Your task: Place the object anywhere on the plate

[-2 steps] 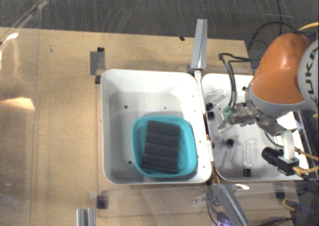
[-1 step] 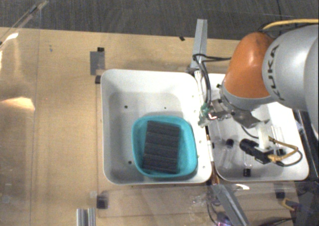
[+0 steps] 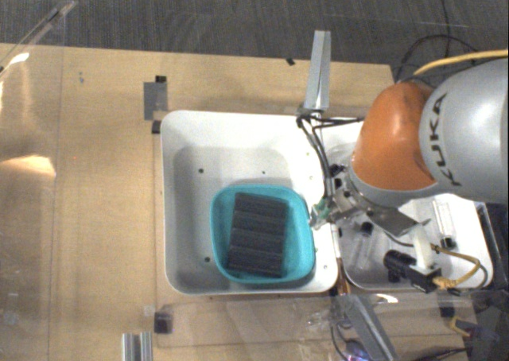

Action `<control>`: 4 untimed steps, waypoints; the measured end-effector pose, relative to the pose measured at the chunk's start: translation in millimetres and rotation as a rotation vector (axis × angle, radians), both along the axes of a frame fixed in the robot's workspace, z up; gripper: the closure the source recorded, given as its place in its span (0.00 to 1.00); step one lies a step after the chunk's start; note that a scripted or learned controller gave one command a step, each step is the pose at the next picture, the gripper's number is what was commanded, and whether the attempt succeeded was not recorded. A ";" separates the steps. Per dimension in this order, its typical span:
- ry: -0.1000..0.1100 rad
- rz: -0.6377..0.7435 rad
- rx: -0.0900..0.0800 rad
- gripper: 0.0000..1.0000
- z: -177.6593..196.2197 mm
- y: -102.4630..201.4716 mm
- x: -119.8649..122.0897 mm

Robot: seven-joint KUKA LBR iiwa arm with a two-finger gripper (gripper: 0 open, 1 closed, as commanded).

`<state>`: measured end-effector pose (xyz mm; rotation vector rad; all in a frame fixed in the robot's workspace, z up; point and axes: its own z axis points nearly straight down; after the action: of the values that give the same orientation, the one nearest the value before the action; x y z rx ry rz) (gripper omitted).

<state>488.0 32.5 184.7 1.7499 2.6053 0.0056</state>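
A teal plate (image 3: 301, 228) sits in the near right part of the left white bin (image 3: 184, 192); a dark ridged block (image 3: 258, 234) lies on it, long side running near to far. The grey arm (image 3: 469, 133) with its orange band (image 3: 394, 145) hangs over the right bin (image 3: 477, 260), just beside the divide between the bins; both bins rest on a wooden bench (image 3: 87, 216).
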 end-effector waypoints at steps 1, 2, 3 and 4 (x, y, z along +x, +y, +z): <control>0.000 0.000 0.000 0.00 -0.1 -0.1 0.0; -0.006 0.034 -0.002 0.00 48.7 -61.0 1.6; -0.013 0.038 -0.001 1.00 59.9 -60.0 4.1; 0.000 0.028 0.000 1.00 -0.4 21.9 56.9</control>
<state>545.0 54.5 184.3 1.7125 2.6298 0.0053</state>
